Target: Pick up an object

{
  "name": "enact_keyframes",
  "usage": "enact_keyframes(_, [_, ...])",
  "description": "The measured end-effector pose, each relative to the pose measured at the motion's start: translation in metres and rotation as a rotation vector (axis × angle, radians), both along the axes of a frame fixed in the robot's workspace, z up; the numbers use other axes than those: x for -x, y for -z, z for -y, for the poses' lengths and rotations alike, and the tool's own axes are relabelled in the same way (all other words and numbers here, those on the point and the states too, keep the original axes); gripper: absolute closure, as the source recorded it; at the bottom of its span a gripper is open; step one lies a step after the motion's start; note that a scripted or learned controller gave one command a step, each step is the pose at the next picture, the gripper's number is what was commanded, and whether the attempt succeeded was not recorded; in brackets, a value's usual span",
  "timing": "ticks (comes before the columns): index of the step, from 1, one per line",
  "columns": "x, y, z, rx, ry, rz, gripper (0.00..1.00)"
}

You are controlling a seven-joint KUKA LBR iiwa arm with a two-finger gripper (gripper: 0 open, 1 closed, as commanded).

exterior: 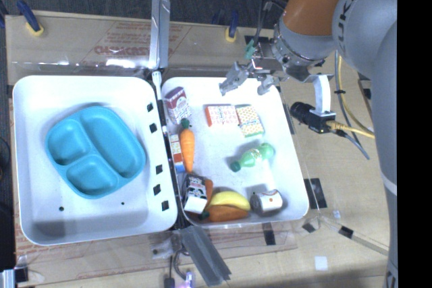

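Objects for the pick fill the right bin (291, 145), and I read them from its near edge outward. Nearest, along the near wall, sit a small dark carton (194, 193), a yellow banana (229, 199) lying against a brown item I cannot identify, and a small grey can (266, 202) on its side. Further in, a green bottle (252, 156) lies tilted in open floor, well apart from its neighbours. An orange carrot (187, 147) runs along the left wall, with a red-and-white carton (177, 104) just beyond it. Two flat patterned boxes (233, 117) rest side by side toward the far end. In the left bin (27, 165), a blue divided plate (96, 148) lies alone.

Farthest back, the gripper (248, 79) hangs over the right bin's far rim, its fingers (231, 82) spread apart and pinching nothing. No object is between them, so I judge the pick not yet begun.

To do this step well, I would choose the green bottle: it lies clear of the walls and of other items. I would bring the spread fingers down across its narrow width, straddling the body rather than the cap, and close only once both fingers sit beside it. The boxes lie closer but flat, offering poor purchase.
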State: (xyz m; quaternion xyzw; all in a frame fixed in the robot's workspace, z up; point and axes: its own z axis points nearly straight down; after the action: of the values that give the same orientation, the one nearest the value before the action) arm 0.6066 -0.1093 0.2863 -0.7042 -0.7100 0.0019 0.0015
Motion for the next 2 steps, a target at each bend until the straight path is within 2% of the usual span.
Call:
enact_keyframes(1, [-0.021, -0.095, -0.037, 0.000, -0.063, 0.005, 0.00])
enact_keyframes(2, [0.026, 0.056, -0.011, 0.001, -0.112, 0.002, 0.00])
